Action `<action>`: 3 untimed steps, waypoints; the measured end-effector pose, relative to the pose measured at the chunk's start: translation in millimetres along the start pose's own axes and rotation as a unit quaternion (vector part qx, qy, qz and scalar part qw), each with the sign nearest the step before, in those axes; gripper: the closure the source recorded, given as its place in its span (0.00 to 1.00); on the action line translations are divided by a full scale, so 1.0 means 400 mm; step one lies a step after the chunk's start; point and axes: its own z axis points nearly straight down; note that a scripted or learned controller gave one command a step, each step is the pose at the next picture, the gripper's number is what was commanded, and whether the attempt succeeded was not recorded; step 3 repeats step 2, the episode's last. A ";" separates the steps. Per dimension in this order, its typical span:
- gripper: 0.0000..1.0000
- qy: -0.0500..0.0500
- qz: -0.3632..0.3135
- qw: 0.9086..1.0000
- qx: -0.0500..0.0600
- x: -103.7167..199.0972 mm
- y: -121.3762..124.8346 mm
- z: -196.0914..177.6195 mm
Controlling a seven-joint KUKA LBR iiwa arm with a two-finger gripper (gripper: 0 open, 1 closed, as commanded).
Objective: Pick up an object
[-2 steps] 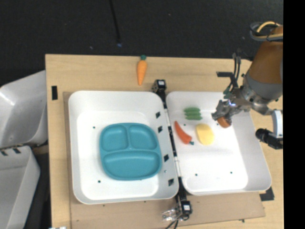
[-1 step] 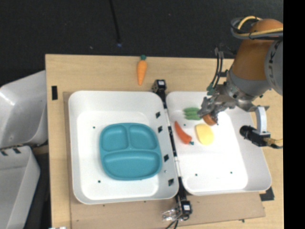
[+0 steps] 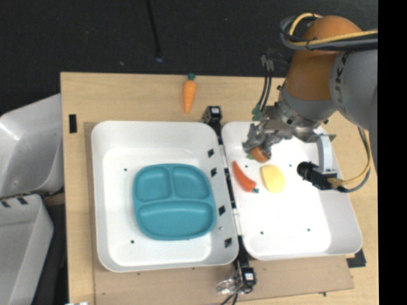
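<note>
Spanning the desk [image 3: 76,246] are two white bins; the left bin [image 3: 108,246] is carrying a teal divided plate [image 3: 173,201]. The hand [image 3: 261,150] is hovering at the right bin's [image 3: 331,234] far-left corner over a small orange-brown object [image 3: 259,152]; finger state: cannot tell. Likely light, rigid, slippery plastic; grip across its middle.

Two bins sat side by side on the surface [image 3: 76,100]. In the left bin [image 3: 108,234] a divided plate [image 3: 173,201] lay near the middle. In the right bin [image 3: 318,234] a pepper [image 3: 243,177] lay close to the left wall, with a lemon-shaped piece [image 3: 273,178] just to its right. The pincer [image 3: 259,146] hung over the bin's far left part, above a small item [image 3: 259,154] behind those two. A carrot [image 3: 189,94] lay on the surface behind the left bin.
</note>
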 end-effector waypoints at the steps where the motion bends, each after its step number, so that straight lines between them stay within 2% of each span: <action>1: 1.00 -0.001 0.001 1.000 0.000 0.118 0.029 0.021; 2: 1.00 0.000 0.001 1.000 0.000 0.248 0.058 0.040; 3: 1.00 0.000 0.001 1.000 0.000 0.248 0.058 0.040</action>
